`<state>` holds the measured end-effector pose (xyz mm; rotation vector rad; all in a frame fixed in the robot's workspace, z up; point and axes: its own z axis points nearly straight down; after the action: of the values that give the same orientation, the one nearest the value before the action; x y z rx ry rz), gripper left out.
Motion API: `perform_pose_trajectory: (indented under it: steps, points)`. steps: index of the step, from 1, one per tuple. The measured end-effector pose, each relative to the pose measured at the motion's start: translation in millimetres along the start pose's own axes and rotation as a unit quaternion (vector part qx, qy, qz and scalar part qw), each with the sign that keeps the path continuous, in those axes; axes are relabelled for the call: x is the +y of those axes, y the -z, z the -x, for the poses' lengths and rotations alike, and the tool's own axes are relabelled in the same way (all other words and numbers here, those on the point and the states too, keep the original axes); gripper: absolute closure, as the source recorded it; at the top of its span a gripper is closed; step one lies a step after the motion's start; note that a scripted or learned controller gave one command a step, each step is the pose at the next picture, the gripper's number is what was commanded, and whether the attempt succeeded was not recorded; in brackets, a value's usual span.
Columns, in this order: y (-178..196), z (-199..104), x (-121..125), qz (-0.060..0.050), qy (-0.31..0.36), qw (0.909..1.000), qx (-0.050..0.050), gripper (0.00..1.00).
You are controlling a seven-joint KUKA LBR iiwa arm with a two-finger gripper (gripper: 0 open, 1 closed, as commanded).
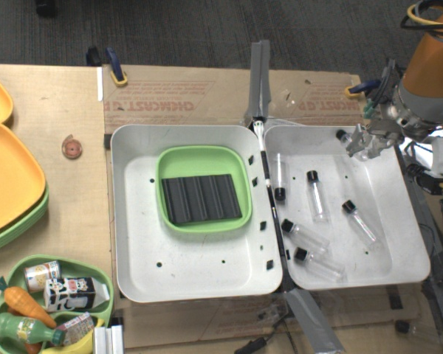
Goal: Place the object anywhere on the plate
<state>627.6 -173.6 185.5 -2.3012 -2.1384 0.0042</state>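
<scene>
- Camera view, upper right of the frame: the gripper [363,144] hangs over the far right corner of the right bin [399,264], below the arm's orange band; whether its claw is spread or clenched cannot be told at this size, and nothing is seen between its fingers.
- Just left of the claw, a small black cap [341,134] lies on the bin floor.
- Scattered across the same bin lie the clear vials with black caps: one [317,192] near the middle, one [359,220] to its right, one [278,178] along the left wall, and two more [307,234] [319,264] toward the lower left.
- Centre of the frame: the left bin [133,271] carries the green plate [204,162], with a dark ribbed pad [202,198] lying flat on it.
- A grey upright bar [259,80] stands at the far end of the seam between the bins.
- Left edge: stacked orange plates [7,175]; lower left, a green bowl [97,280] of toy food.
</scene>
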Motion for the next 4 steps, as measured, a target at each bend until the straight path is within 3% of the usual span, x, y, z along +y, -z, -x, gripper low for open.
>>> perform_pose_trajectory:
  steps: [1, 2, 3, 4]
  points:
    - [-13.5, -8.0, -54.0, 0.0, 0.112, 0.9937, 0.001, 1.0]
    - [15.3, -46.7, -91.0, 0.0, 0.187, 0.9824, 0.001, 1.0]
    - [19.8, -106.2, -82.2, 0.001, 0.246, 0.9693, 0.0, 1.0]
    - [6.2, -129.5, -101.1, 0.0, 0.328, 0.9447, -0.002, 1.0]
